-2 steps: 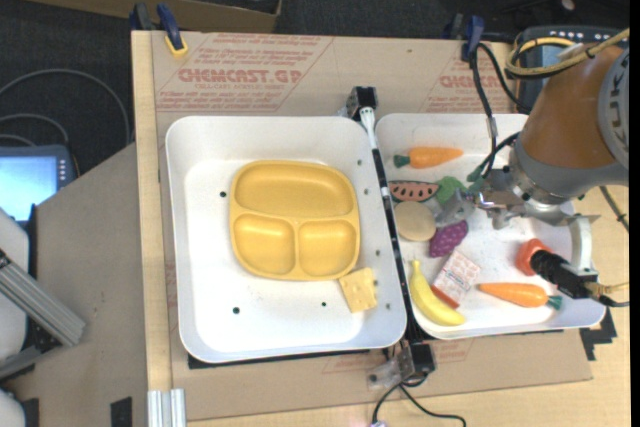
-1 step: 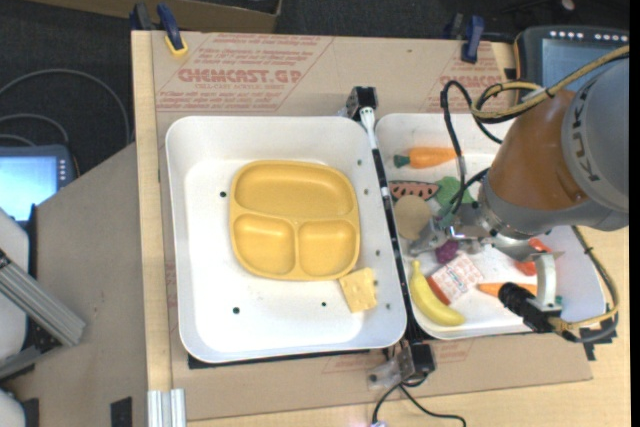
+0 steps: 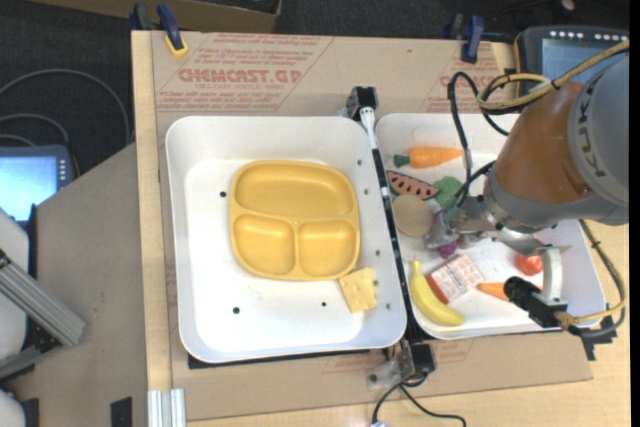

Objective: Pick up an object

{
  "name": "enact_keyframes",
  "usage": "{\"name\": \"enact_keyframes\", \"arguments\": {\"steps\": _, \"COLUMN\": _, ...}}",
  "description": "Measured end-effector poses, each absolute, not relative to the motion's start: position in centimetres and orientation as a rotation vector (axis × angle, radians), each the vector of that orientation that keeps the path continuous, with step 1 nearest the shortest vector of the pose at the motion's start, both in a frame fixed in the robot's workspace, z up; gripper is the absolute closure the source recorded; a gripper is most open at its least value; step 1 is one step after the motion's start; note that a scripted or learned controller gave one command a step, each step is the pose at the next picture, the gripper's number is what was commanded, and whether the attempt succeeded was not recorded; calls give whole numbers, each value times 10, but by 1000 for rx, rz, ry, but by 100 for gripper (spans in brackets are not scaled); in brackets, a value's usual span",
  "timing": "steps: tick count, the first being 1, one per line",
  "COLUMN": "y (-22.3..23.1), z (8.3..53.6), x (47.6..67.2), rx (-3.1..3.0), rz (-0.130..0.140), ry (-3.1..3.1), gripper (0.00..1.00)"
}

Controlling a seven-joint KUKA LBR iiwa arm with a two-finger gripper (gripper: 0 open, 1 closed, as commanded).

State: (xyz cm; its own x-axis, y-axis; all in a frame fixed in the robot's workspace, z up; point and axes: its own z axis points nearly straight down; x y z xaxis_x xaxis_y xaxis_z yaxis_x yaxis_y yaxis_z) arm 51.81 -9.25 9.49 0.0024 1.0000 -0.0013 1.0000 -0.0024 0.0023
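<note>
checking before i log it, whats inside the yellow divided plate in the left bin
The yellow divided plate holds nothing in its three compartments. A cheese slice sits beside its lower right corner.

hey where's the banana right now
The banana lies in the right bin, at its near-left corner beside the divider between the bins, just left of a small red-and-white packet and across from the cheese wedge in the left bin.

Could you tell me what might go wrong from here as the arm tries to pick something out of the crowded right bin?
1. The hand sits low among tightly packed items, so it may pinch two at once or knock a neighbour such as the banana.
2. The arm hides part of the right bin, so a failed grasp could go unnoticed.
3. The cable looping over the carrot might snag.
</note>
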Motion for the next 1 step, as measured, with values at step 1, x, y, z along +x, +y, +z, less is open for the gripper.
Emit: {"name": "enact_keyframes", "arguments": {"steps": 1, "y": -32, "z": 189, "x": 535, "rx": 2213, "rz": 8, "ry": 2224, "gripper": 100}}
